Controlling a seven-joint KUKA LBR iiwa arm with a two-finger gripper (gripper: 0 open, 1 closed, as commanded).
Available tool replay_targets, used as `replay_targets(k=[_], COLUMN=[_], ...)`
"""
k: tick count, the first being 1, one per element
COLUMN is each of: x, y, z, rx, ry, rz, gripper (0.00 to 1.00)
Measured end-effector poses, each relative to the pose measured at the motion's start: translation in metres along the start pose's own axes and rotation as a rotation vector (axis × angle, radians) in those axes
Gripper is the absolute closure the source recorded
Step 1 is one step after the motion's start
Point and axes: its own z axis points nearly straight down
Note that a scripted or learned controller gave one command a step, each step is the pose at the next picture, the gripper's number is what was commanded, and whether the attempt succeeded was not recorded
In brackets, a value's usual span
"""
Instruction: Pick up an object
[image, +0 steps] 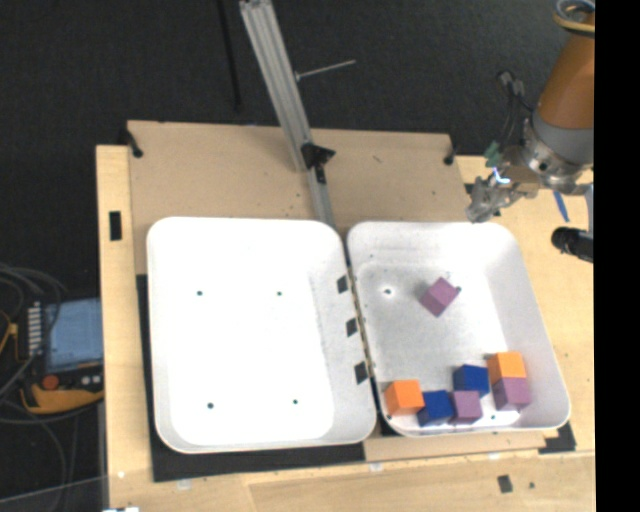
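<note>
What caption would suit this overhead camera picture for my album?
Robot arm's tool hovers by the right bin's far corner; a purple block lies alone, six more blocks crowd the near edge.

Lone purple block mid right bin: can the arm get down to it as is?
Probably yes. The purple block sits apart from the other blocks, nothing over it, and the end effector hovers at the right bin's far rim.
</note>
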Motion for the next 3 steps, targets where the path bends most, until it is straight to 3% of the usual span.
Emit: replay_targets(k=[3], x=[0.153], y=[0.002], z=[-0.017], rx=[0.007], ry=[0.003], rz=[0.01], gripper=[1.0])
